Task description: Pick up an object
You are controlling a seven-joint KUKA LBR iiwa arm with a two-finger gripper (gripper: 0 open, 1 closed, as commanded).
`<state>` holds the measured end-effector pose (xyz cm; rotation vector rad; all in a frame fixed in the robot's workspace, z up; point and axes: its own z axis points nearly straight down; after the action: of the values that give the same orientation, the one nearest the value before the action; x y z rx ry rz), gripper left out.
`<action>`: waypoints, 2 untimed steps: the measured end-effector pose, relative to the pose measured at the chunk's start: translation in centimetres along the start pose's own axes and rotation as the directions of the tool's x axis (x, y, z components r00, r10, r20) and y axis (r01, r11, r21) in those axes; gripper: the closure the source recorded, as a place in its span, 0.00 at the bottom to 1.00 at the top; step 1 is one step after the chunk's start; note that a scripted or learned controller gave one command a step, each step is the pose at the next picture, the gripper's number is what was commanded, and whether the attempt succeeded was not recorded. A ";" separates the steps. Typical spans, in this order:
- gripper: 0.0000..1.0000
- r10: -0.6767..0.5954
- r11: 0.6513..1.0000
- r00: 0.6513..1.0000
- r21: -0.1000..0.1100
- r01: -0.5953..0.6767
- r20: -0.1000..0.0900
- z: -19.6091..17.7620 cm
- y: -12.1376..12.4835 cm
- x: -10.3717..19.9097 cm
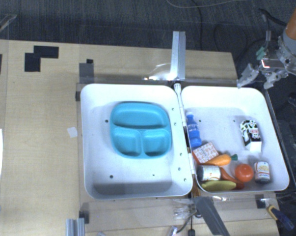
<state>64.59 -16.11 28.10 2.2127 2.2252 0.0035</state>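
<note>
We note the gripper [258, 76] parked high at the right, past the far right corner of the right bin [221, 100], its two pale fingers splayed apart with nothing between them. It hangs off the bin's rim, not above the clutter, so we judge the pick has not begun and the arm waits where it leaves the camera a clean look at the bins. The left bin [96, 132] bears a blue divided tray [140, 129], lying flat near the middle. The candidates sit in the right bin, mostly crowded into its near corner (probably the bin's walls have herded them there): a blue bottle [192, 130] lies along the dividing wall, just beside a checked packet [205, 153]; an orange carrot [220, 160] leans across a small can [209, 173]; a yellow-green banana-like piece [218, 185] lies against the near wall; a red tomato [244, 172] touches a small labelled jar [262, 171]. Apart from that huddle a black-and-white carton [250, 132] stands alone toward the right wall. In our judgement the carton is the easiest target, since open floor on most sides leaves room for the fingers, while the packed corner risks a nudge or a pinch on two things at once.
</note>
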 end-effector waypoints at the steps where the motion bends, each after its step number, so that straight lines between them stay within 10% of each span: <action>1: 0.00 -0.082 0.997 0.997 0.001 0.082 0.000 12.4 -1.2 -1.4; 2: 0.00 -0.017 1.000 1.000 -0.006 0.017 0.002 17.8 -4.5 -3.9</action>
<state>60.14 -20.01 10.27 2.1898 2.2400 0.0079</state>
